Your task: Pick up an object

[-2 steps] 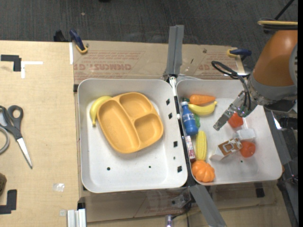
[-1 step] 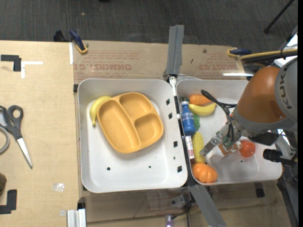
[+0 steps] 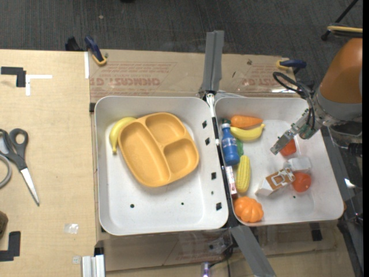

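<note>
A: While the gripper hangs in the right bin, can you tell whether it has anything?

B: No, that can't be made out. An orange piece sits right at its tip; the white block and red ball lie just below.

A: Risk?

B: Crowding: it may nudge a neighbour and close on nothing
</note>
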`<state>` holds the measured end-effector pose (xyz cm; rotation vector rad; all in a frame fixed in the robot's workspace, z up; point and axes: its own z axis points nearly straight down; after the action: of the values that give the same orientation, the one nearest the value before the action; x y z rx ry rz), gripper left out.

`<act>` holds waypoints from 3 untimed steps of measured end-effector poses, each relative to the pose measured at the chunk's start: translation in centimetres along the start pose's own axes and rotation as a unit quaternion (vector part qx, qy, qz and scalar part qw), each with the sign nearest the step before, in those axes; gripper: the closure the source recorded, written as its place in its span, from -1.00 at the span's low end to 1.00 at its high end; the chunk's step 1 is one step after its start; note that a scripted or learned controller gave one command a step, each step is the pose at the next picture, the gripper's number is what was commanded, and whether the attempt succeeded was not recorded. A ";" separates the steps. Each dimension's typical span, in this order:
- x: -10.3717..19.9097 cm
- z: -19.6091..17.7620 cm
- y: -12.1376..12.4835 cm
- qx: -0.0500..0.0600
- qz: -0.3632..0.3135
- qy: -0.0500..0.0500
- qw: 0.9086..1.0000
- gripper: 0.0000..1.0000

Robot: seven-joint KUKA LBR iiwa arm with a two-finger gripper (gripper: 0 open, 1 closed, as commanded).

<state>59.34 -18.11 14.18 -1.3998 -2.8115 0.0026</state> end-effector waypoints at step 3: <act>13.3 5.4 -4.4 0.001 0.041 0.001 0.999 -1.00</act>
<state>47.78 -10.15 8.83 -1.5124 -2.7490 0.0023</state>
